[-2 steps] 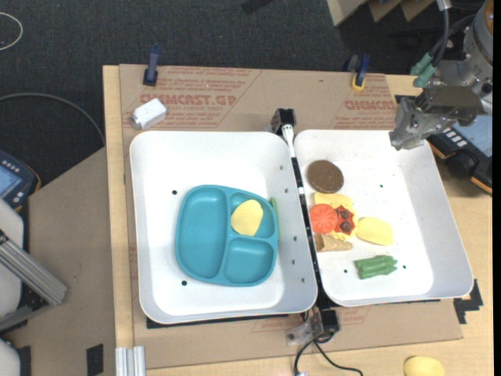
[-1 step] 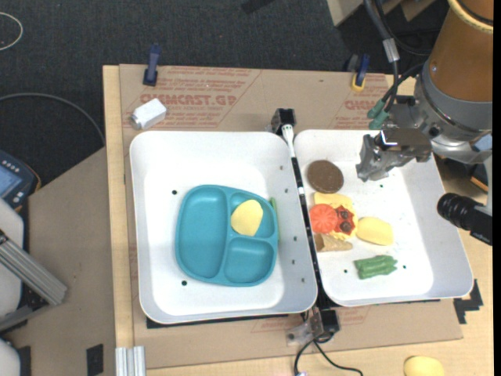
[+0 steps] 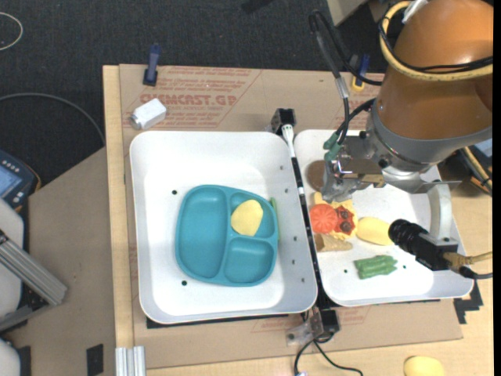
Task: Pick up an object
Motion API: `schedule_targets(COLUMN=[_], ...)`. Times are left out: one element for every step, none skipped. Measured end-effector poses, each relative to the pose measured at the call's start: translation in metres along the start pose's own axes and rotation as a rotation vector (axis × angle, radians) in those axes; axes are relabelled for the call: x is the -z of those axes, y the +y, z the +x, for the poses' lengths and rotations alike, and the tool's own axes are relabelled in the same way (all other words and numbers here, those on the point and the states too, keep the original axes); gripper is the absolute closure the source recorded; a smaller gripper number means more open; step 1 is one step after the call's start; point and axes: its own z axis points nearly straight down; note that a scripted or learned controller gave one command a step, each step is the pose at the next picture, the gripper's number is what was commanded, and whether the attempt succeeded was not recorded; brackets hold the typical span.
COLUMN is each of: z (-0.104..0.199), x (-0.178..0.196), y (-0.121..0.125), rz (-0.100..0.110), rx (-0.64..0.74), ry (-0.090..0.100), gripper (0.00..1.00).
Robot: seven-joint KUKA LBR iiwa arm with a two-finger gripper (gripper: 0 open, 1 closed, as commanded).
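Nearest at 5 o'clock the green toy (image 3: 376, 267) lies loose in the right bin (image 3: 438, 287), then the yellow piece (image 3: 373, 230) and red toy (image 3: 332, 217) huddle mid-bin, likely targets since the gripper (image 3: 340, 186) hangs right over them at 12, can't tell if it's gripping.

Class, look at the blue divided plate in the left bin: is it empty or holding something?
Holding something. The blue divided plate has a yellow item in its upper right compartment; its other compartments look bare.
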Motion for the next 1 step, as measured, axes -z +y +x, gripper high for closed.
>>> schedule_targets(z=[-0.0083], x=[0.0521], y=[0.0003], rz=[-0.01], rx=[-0.002], ry=[0.0], gripper=[1.0])
